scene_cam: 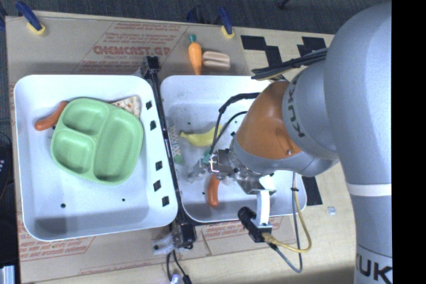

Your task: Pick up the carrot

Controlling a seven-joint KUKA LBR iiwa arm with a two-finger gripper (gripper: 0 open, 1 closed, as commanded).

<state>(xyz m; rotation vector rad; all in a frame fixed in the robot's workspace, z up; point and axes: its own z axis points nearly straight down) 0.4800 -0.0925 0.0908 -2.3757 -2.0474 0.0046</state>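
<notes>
Oddly, the carrot [194,56] lies by "CHEMCAST GP" lettering [132,50]; the gripper [212,165] state is perhaps unreadable.

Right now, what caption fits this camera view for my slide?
Robot gripper reaches into the right bin while the carrot lies outside.

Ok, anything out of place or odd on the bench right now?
Yes. The carrot lies outside both bins, on the board beyond the right bin's far rim, beside a tan block. The gripper is down inside the right bin over an orange-red item, away from the carrot. In the left bin, the green tray sits askew.
</notes>
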